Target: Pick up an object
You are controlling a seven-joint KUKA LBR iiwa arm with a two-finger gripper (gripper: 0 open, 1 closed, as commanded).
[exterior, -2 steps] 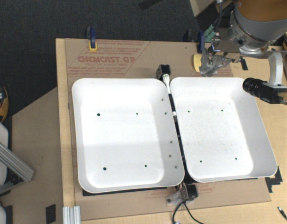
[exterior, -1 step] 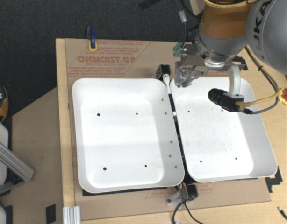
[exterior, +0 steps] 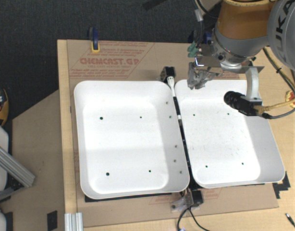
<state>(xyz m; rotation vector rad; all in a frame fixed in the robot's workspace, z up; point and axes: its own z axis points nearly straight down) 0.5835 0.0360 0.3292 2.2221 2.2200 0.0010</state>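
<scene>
The bench, a brown board under the two bins, carries little else. The left bin and the right bin both look bare apart from small dark dots on their floors, so I can't find any object to pick up; if one exists, it may be hidden beneath the arm.

The arm hangs over the far edge of the right bin, with its gripper low near the bin's back left corner. The picture is too small there to tell how the gripper is set, and nothing is visibly held.

The main risk, I'd judge, is a closing on nothing. A second is that the gripper strikes the bin's rim or the black clip between the bins, since it sits just beside both.
</scene>
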